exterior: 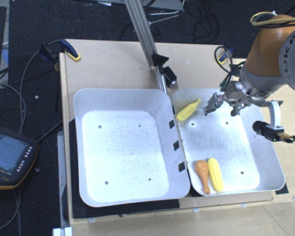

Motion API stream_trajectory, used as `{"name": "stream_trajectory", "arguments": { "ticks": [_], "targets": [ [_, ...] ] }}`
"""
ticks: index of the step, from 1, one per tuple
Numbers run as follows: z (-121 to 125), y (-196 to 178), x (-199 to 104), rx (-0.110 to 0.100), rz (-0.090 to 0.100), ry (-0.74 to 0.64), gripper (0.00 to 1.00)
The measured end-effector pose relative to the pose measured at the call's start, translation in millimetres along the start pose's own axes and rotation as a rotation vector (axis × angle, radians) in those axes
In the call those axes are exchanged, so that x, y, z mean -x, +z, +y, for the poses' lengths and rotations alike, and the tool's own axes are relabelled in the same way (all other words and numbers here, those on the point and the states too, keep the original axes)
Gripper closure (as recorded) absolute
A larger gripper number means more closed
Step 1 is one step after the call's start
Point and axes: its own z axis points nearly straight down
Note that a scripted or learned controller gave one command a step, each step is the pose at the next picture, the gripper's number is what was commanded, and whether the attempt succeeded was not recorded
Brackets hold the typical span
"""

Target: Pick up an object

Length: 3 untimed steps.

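The pincer (221, 105) hangs over the far part of the right bin (265, 146), fingers spread apart, nothing between them. Just to its left lies a yellow piece (188, 110) against the bin's far left corner, long axis slanting from near-left to far-right. That looks the closest target: a short shift left. Well apart, at the near edge, an orange piece (203, 173) and a yellow corn-like piece (215, 174) lie side by side, touching.
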Motion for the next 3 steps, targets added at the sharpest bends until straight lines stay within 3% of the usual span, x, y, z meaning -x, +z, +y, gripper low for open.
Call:
{"name": "stream_trajectory", "arguments": {
  "ticks": [2, 3],
  "targets": [
    [-1.1, 106.3, 1.0, -0.002, 0.0, 0.001, 0.0],
    [0.6, 92.8, 1.3, 0.004, -0.001, 0.001, 1.0]
  ]
}}
